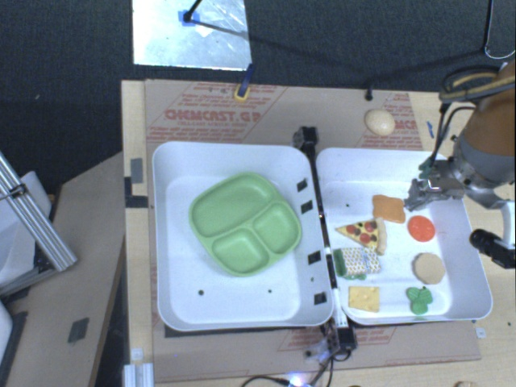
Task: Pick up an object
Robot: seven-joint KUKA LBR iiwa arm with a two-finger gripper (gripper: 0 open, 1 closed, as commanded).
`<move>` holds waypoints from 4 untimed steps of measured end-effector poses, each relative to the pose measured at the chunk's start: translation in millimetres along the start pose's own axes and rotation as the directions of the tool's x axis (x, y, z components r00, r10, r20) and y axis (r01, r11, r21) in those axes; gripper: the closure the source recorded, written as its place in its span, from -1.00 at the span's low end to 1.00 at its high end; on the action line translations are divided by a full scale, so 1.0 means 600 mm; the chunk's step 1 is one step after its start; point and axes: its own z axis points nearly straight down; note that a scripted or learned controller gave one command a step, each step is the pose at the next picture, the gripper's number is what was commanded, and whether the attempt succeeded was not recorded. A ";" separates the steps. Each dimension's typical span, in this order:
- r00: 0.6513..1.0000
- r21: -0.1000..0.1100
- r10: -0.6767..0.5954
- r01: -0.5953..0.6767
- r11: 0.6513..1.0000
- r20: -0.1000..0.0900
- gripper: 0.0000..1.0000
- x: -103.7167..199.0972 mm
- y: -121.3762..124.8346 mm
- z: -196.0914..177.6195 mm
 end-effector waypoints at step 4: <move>1.000 0.006 -0.002 0.002 1.000 -0.003 1.00 0.234 -0.059 -0.037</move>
